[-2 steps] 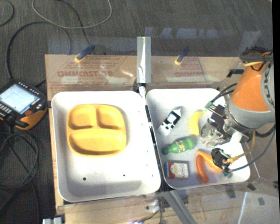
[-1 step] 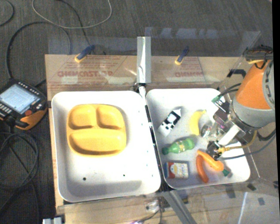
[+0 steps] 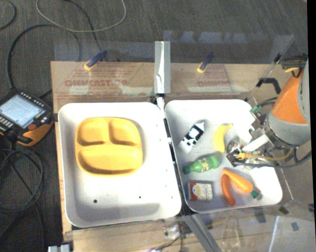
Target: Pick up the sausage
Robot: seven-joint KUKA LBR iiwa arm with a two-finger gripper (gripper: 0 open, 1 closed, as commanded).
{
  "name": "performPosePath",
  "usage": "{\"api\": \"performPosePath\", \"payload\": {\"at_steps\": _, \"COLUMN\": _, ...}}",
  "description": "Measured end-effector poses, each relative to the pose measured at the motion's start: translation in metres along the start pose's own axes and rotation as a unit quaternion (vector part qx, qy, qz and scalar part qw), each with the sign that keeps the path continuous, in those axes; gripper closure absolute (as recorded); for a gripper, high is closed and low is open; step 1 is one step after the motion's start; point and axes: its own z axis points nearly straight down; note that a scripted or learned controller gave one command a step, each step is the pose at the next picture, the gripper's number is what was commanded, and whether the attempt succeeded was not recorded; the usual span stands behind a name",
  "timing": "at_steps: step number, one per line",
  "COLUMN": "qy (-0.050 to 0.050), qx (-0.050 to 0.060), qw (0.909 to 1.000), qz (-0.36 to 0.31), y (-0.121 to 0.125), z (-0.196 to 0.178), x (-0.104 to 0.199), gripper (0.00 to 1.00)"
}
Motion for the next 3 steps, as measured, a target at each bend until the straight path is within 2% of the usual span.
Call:
{"api": "performPosePath", "payload": {"at_steps": 1, "qy": 0.0, "qx": 0.001, "qw": 0.9837, "qz": -0.18, "y": -0.011, "z": 0.041, "x": 0.004, "gripper": 1.0}}
{"api": "performPosePath", "payload": {"at_steps": 2, "qy": 0.001, "qx": -0.001, "qw": 0.9948, "qz": -0.102, "y": -0.03, "z": 0.001, "x": 0.013, "gripper": 1.0}}
{"api": "performPosePath", "payload": {"at_steps": 3, "qy": 0.0, "qx": 0.0, "qw": 0.9996, "qz": 0.029, "y": -0.003, "z": -0.001, "x": 0.001, "gripper": 1.0}}
